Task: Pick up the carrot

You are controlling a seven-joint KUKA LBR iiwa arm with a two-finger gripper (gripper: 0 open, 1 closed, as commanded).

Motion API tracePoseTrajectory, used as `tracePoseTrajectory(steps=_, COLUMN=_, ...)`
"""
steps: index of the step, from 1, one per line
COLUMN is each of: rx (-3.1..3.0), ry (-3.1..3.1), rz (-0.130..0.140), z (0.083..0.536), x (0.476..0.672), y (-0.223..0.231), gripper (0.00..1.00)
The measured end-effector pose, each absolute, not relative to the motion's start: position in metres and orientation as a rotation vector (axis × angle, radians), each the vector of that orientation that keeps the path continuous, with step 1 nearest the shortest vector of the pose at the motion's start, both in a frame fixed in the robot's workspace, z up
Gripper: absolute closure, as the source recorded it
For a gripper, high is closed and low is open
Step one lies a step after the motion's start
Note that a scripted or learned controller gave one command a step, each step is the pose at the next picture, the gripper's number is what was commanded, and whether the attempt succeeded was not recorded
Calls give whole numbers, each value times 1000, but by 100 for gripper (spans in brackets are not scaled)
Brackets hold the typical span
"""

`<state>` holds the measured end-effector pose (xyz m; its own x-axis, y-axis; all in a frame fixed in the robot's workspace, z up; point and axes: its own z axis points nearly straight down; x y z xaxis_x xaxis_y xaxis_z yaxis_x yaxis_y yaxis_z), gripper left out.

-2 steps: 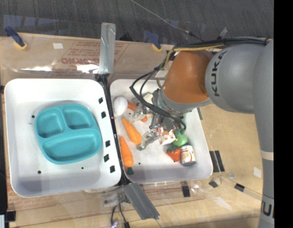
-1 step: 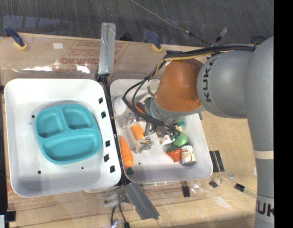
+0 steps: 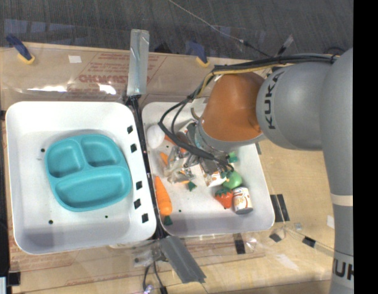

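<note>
An orange carrot (image 3: pixel 162 196) lies lengthwise against the left wall of the right bin (image 3: pixel 204 224), near its front corner. My gripper (image 3: pixel 187 158) is low in the middle of that bin, up and to the right of the carrot and apart from it. The grey arm and its orange band (image 3: pixel 233 108) cover the wrist and most of the gripper from above. Black cables loop around it.
Around the gripper lie a white egg-like ball (image 3: pixel 154 136), a small can (image 3: pixel 242 201), a green piece (image 3: pixel 234 179), a red piece (image 3: pixel 224 198) and small scraps. The left bin (image 3: pixel 29 231) holds a teal divided plate (image 3: pixel 87 171).
</note>
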<state>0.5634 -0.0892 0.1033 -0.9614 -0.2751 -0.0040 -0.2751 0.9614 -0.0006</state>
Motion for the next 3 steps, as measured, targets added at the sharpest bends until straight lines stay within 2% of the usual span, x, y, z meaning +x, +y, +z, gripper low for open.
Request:
tracePoseTrajectory(steps=1, rx=-818, ry=3027, rz=-1, z=194, x=525, y=-29, gripper=100)
tracePoseTrajectory(steps=2, rx=-400, ry=3117, rz=0, z=192, x=520, y=-65, gripper=100)
tracePoseTrajectory(steps=3, rx=-671, ry=3060, rz=-8, z=328, x=542, y=-91, gripper=100)
